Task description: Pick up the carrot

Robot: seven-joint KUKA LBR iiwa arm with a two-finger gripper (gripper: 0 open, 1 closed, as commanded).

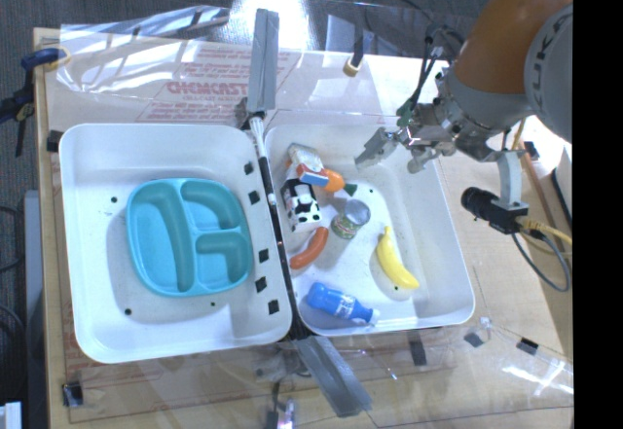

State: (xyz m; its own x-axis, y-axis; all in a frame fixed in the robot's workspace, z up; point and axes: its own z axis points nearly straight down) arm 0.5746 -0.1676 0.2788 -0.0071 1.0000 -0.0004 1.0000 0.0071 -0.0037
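The carrot (325, 180) is a short orange piece with a green end, lying in the right bin (450, 252) near its upper left, next to the divider. My gripper (397, 156) hangs over the upper part of the same bin, up and to the right of the carrot and apart from it. Its two grey fingers (372, 148) are spread open with nothing between them.
Around the carrot lie a white packet (301, 159), a black-and-white cow toy (305, 204), a small can (348, 219), a reddish sausage (310, 248), a banana (394, 263) and a blue bottle (341, 303). A blue divided plate (190, 235) sits in the left bin (92, 223).
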